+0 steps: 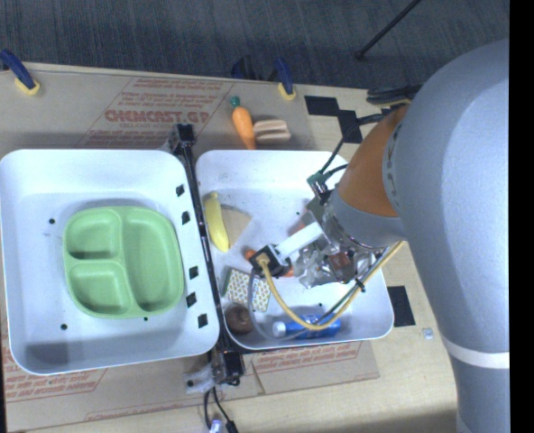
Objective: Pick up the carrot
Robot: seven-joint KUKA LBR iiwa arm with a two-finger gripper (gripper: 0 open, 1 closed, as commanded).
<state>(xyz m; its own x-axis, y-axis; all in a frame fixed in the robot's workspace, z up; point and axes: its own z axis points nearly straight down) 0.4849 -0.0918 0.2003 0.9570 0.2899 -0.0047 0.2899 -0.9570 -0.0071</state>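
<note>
Where the cardboard sheet (150, 106) runs past the far rim of the right bin (375, 309), the carrot (242, 125) lies outside both bins. It is one small, smooth, tapered orange piece with a green tip, just beside a single tan, layered block (271, 132). Inside the right bin lie one smooth yellow banana (216, 223) touching a pale wedge (237, 220), one checked flat piece (247, 288), one round brown lump (240, 317) and one blue thing (308, 328). The gripper (324, 263) hangs low over that bin, well apart from the carrot; whether it is open or closed cannot be told. The left bin (14, 242) holds one glossy green plate (123, 260) with three compartments. Two blue clamps (20, 70) sit at the cardboard's far edge.
</note>
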